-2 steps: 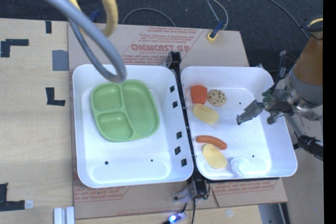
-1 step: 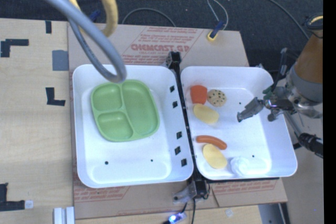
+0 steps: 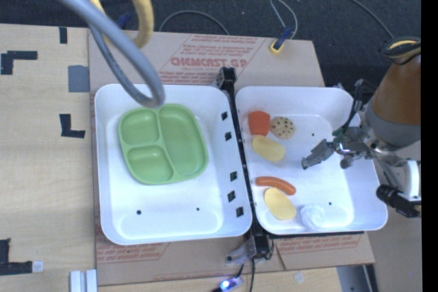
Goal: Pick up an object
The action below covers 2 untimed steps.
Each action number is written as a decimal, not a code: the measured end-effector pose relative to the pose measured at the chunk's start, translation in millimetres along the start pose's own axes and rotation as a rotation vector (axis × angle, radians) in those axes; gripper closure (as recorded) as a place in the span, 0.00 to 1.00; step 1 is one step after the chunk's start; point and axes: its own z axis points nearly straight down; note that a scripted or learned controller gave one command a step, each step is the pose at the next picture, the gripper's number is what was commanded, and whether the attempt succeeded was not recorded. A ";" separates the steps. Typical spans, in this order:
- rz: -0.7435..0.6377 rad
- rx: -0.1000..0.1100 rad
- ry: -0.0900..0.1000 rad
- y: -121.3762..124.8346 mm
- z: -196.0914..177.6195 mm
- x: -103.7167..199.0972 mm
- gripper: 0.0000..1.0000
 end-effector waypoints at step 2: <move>0.003 -0.009 -0.001 -4.5 102.4 -8.7 0.00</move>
